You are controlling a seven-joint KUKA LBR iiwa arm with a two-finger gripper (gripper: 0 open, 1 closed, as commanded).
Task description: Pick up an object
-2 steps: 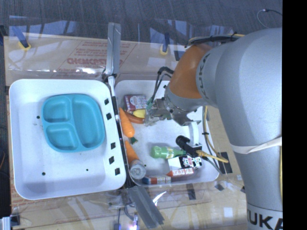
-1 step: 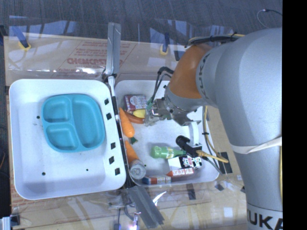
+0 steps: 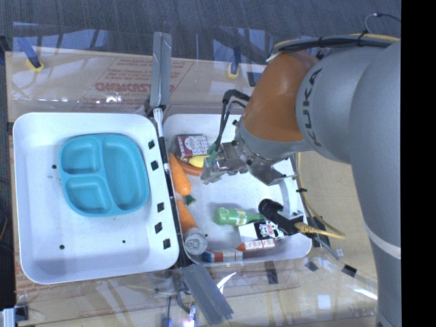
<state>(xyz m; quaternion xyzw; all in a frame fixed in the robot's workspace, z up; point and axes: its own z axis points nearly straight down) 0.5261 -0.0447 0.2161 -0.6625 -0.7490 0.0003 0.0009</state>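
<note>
1. The table (image 3: 82, 80) carries two white bins side by side.
2. Along the right bin's (image 3: 300, 251) near edge lie a marker (image 3: 228, 255) and a can (image 3: 195, 242).
3. Mid-bin rests a green bottle (image 3: 235, 216).
4. By the left wall, two carrots (image 3: 180, 176).
5. The claw (image 3: 212, 169) hovers over a yellow object (image 3: 197, 161); whether spread or closed, I cannot tell.
6. The left bin (image 3: 34, 203) holds a blue tray (image 3: 103, 174).
</note>
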